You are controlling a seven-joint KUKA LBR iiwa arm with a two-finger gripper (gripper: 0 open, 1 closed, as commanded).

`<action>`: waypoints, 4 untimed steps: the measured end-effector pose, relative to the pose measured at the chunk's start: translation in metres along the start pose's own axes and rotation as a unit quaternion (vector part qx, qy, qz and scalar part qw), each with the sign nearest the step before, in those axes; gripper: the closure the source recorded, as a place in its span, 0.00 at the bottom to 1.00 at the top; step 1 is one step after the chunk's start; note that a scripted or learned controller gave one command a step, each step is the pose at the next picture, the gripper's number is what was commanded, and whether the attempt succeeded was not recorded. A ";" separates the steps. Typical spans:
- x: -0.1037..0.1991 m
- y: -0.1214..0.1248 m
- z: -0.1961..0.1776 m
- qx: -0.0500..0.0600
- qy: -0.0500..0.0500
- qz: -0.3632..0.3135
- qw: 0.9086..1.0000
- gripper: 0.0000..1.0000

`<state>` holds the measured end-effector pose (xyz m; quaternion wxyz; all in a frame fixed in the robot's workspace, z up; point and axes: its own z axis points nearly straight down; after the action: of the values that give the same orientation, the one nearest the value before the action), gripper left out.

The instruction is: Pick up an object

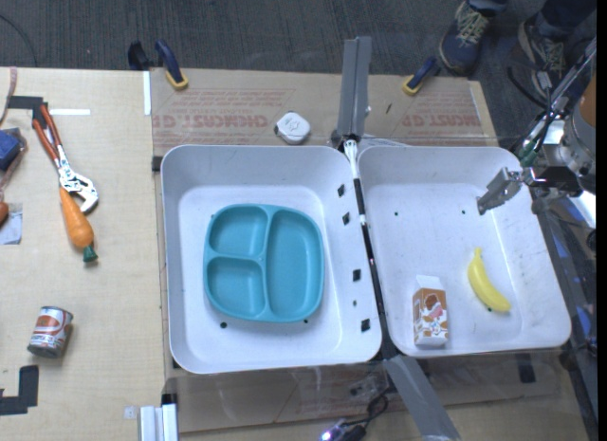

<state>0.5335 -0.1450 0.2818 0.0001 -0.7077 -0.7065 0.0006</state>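
Claw over the right bin's far right side, above a banana and a small carton.

The claw (pixel 512 188) is seen at the right edge of the right bin (pixel 408 174); whether it is released or clenched cannot be told. A yellow banana (pixel 487 284) is laid on the bin floor nearer the camera, well apart from the claw. A small carton (pixel 430 316) is set just beside the banana. A teal divided plate (pixel 265 263) is held in the left bin (pixel 180 240).

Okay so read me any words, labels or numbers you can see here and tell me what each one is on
Red print on the cardboard sheet, upside down from this view: too blurred to read for certain.
Small carton in the right bin: label too small to read.
Can on the bench: label too small to read.
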 end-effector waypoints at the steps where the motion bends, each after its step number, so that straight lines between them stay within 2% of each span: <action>1: -0.023 -0.039 0.176 0.001 0.001 -0.034 0.999 0.00; 2: -0.024 -0.038 0.166 -0.001 0.000 -0.032 0.999 1.00; 3: 0.050 0.016 0.191 0.000 0.000 -0.084 0.996 1.00; 4: -0.057 0.036 0.071 -0.001 -0.001 0.027 1.000 1.00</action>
<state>0.5689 -0.2017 0.2103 -0.0009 -0.7267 -0.6870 0.0009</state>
